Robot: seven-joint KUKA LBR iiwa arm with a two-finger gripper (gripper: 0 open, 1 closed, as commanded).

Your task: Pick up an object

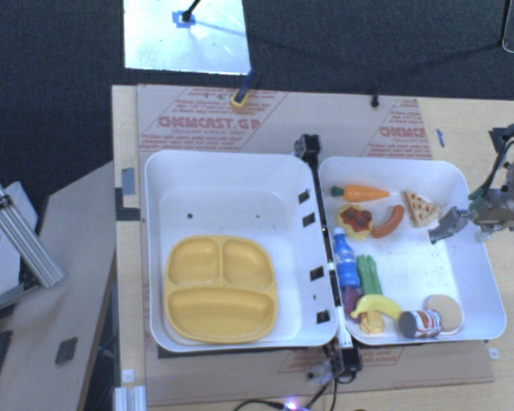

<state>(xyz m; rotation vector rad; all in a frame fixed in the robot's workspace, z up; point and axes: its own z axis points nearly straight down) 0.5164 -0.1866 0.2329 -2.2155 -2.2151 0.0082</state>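
A yellow tray [221,291] sits in the left bin [231,174]. In the right bin [475,255] lies the pizza slice [421,208] — probably light, rigid plastic, best pinched across its edges. Beside it, the gripper [450,226] hovers, its fingers apparently apart and empty.

Grey metal hand [450,226] with dark cabling behind.
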